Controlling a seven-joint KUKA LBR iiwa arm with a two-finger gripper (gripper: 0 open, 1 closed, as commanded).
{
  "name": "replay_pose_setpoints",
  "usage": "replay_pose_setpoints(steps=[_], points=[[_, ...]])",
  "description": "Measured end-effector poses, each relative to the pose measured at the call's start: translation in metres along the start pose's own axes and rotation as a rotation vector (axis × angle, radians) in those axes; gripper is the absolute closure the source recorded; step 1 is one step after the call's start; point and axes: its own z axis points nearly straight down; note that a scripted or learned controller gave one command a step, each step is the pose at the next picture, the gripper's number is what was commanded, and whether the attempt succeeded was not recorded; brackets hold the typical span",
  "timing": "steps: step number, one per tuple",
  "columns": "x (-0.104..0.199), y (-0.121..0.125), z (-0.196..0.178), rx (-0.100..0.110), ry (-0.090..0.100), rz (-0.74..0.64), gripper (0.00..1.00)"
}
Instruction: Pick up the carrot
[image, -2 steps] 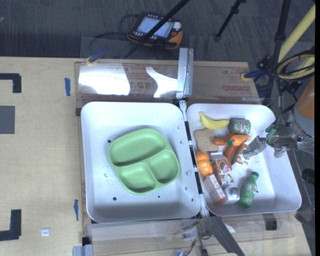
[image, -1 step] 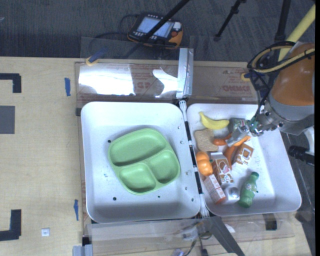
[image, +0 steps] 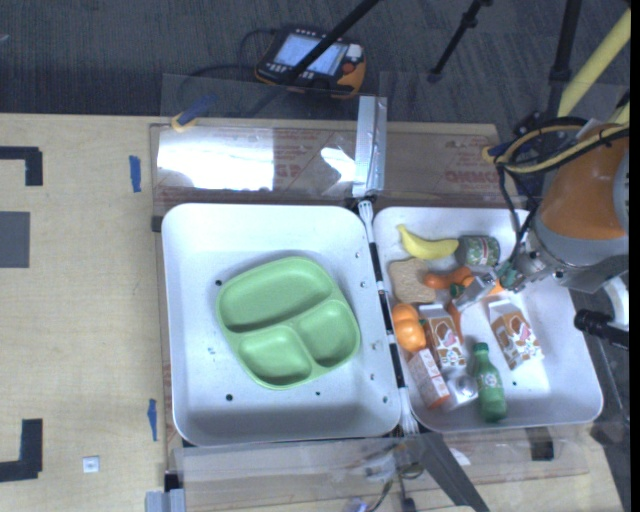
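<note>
Right bin (image: 570, 400): the carrot (image: 447, 279) lies near the back, between banana (image: 425, 243) and carton (image: 445, 340). The gripper (image: 490, 285) reaches just beside it; whether its fingers are apart or together cannot be told.

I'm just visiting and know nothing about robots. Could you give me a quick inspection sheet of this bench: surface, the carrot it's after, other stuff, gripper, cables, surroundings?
Surface: wooden bench bearing two white bins, left bin and right bin.
Job's things: carrot lies in the right bin, below the banana, not picked up.
Clutter: green divided tray in the left bin; orange, green bottle, can and small cartons in the right bin.
Grippers: gripper low over the right bin, right of the carrot; finger state unclear.
Cables: yellow and black cables by the arm.
Surroundings: handheld controller on the floor beyond the bench.
</note>
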Motion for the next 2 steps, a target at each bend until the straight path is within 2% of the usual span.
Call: replay_pose_setpoints(steps=[1,2], points=[[0.018,-0.017,-0.081,0.008,0.007,-0.084,0.0],[-0.001,0.025,0.015,0.009,0.009,-0.214,0.0]])
